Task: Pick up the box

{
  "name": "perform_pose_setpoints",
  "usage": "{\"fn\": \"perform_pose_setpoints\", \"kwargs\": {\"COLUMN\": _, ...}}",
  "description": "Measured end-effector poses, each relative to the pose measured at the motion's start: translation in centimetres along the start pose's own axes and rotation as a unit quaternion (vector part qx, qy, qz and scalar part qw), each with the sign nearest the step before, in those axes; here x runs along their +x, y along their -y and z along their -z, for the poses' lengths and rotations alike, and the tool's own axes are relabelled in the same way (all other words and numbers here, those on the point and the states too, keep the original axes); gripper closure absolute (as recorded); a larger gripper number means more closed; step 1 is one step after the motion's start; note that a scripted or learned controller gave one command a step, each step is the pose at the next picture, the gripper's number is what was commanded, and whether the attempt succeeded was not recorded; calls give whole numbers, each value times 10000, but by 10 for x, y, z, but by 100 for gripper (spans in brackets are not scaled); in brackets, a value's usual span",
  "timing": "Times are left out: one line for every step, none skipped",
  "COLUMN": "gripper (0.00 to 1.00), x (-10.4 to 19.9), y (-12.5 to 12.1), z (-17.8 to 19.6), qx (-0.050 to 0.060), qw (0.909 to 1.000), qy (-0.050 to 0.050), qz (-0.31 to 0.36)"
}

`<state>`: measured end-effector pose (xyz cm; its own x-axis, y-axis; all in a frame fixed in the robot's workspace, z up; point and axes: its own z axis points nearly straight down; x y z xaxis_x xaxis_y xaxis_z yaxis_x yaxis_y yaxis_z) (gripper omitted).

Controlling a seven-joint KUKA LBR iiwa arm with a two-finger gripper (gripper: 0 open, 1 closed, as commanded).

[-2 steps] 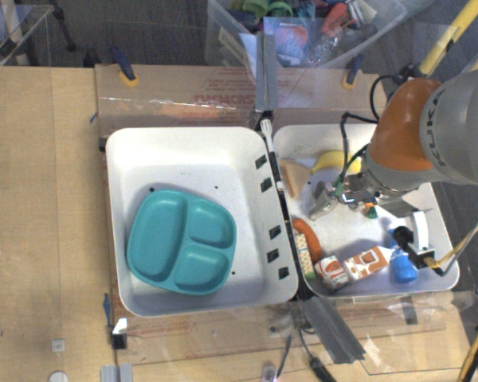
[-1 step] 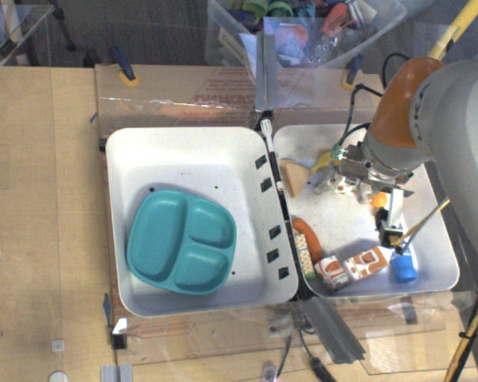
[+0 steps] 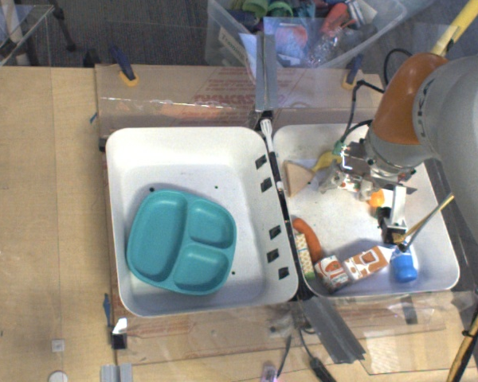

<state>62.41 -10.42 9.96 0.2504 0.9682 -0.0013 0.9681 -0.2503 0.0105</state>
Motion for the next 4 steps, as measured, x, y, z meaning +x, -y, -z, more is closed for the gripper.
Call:
{"fn": "perform_pose_setpoints", "kwargs": {"gripper": 100, "x": 47, "y": 46, "z": 129, "qx": 57, "qw": 9983, "qy": 0, "qz": -583}}
{"fn": "perform_pose_setpoints", "kwargs": {"gripper": 100, "x": 132, "y": 1, "z": 84, "qx": 56, "qw": 9705, "qy": 13, "qz": -2410}}
{"fn": "perform_pose_setpoints", "kwargs": {"gripper": 100, "x": 116, "y": 4, "z": 220, "qx": 43, "qw": 8478, "qy": 16, "qz": -5302}}
{"fn": "perform_pose_setpoints", "kwargs": {"gripper": 100, "x": 170, "y": 37, "z": 85, "qx": 58, "qw": 8474, "qy": 29, "qz": -5309}}
